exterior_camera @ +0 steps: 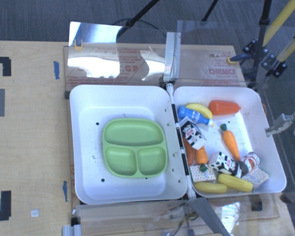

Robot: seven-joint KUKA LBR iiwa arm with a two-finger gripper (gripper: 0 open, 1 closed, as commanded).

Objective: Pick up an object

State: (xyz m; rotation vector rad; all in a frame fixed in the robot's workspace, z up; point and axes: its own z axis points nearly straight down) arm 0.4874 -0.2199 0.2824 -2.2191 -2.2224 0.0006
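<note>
The right bin [265,132] holds several toy foods. At its back lie a yellow banana [200,110], a red-orange pepper [224,107] and a blue bottle [191,116]. A cow-patterned carton [192,133] leans by the left wall, with orange pieces [201,156] below it. A carrot [230,143] lies in the middle. Along the front sit a second cow-patterned toy [225,163], a corn cob [235,182], another yellow banana [209,188], a red-and-white piece [251,159] and a wafer [257,177].
The left bin [83,112] holds a green three-compartment plate [135,147]. Clear panels [118,63] stand behind both bins. A metal bracket [283,123] juts in by the right bin's far side. Tripod legs and a yellow pole [280,16] stand at the upper right.
</note>
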